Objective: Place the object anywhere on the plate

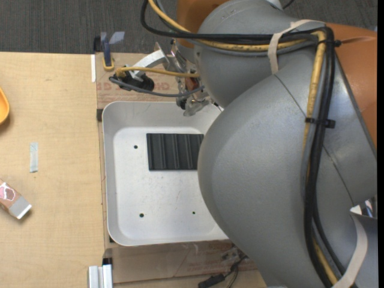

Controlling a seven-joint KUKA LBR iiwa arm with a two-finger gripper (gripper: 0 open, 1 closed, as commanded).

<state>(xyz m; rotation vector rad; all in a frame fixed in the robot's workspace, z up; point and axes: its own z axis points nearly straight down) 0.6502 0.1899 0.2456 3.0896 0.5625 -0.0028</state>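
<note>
Gripper (191, 101) sits at the far rim of the white bin (120, 179), partly behind the big grey arm (282, 161), and I cannot tell its state; nothing is visibly held. Nearest to the camera, the arm covers the right part of the bin; yellow and black cables (312, 131) run along it. Inside the bin lies a dark ribbed insert (171, 151) on the floor. On the wooden bench (54, 101) at left lies a small red-and-white object (13, 200) near the edge; a grey strip (33, 158) lies beyond it; farther, an orange edge (3, 107) that may be the plate.
</note>
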